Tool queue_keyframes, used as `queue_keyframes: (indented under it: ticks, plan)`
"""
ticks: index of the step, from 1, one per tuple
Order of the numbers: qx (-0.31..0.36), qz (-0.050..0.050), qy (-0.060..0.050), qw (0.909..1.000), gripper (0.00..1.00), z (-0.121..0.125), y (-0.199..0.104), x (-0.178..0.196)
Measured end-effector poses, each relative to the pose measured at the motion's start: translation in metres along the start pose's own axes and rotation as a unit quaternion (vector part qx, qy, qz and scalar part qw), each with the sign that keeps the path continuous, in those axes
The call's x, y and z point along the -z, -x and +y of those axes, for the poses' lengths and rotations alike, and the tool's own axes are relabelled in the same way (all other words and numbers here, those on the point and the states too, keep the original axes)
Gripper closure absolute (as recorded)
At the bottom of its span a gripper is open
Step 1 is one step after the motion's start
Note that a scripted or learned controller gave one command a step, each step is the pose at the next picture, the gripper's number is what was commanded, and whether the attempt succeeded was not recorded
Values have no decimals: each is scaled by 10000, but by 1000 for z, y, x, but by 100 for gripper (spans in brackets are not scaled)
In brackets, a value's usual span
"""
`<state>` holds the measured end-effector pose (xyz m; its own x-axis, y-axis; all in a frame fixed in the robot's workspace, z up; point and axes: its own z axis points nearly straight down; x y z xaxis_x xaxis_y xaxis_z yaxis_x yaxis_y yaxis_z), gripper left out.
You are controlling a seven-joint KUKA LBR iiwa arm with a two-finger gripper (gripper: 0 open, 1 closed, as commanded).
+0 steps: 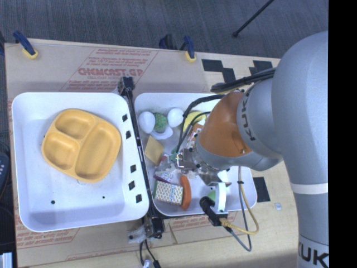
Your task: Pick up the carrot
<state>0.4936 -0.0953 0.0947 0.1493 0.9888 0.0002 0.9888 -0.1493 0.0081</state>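
**Carrot by the near edge, pincer low in the right bin**

From my console I see the tabletop [100, 66] carrying both bins side by side. The left bin [22, 149] sits toward the tabletop's left edge and holds a yellow plate [81, 144] with three wells. The right bin [167, 96] sits toward the right edge, and the arm [290, 110] covers much of it.

The carrot [186, 190] lies in the right bin on the side toward the tabletop's near edge. It is a short orange piece, pointing roughly from far edge to near edge. A checkered block [169, 192] lies just beside it on the left.

The pincer [178, 161] is low over the middle of the right bin, just on the far side of the carrot. I cannot tell how far open it is, nor whether it has hold of anything (the wrist hides that part). I also cannot tell whether it touches the carrot.

Toward the far edge lie two white balls [146, 120], a green thing [160, 120] between them, and a yellow wedge [154, 148] nearer the middle.
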Motion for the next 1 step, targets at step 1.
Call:
queue_keyframes:
  ticks: [1]
  plan:
    - [-86,2,-57,9999,0,75,-16,12]
